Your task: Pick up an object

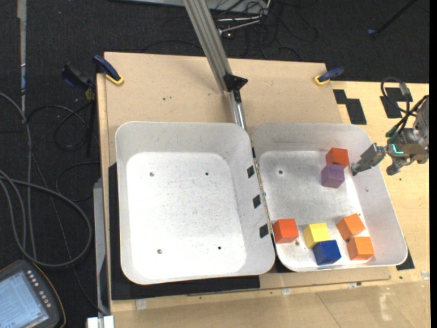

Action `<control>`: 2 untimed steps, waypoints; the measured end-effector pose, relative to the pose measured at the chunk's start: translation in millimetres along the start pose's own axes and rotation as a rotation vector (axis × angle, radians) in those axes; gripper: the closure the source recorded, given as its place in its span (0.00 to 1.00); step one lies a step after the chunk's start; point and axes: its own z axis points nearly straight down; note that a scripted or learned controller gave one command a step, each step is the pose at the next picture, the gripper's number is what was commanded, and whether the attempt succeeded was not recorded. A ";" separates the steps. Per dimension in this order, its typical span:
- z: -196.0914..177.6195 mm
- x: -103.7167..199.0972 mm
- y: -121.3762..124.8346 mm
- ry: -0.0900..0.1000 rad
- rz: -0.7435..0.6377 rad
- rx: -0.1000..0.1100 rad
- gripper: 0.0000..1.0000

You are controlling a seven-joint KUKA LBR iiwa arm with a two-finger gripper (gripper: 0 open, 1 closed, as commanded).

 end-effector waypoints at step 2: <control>90.5 6.0 4.9 0.001 0.003 0.004 0.00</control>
